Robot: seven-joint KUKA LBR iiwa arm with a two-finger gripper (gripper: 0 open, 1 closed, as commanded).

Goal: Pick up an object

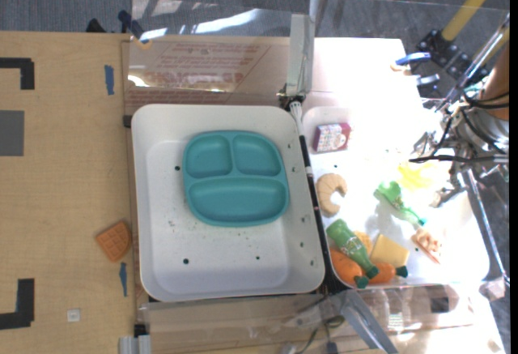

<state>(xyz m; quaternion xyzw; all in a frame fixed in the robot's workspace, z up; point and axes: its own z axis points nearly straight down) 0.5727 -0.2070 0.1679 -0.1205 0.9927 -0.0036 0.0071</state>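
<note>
My pincer hung over the right bin's right side, its grip impossible to read in the glare, with the green toy just to its left, long axis slanting down-right.

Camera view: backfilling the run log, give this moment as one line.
phase: pre-grasp | gripper: over right white bin, holding nothing seen | teal divided plate: left white bin

Teal divided plate in left bin, waffle toy on cardboard bench
</note>
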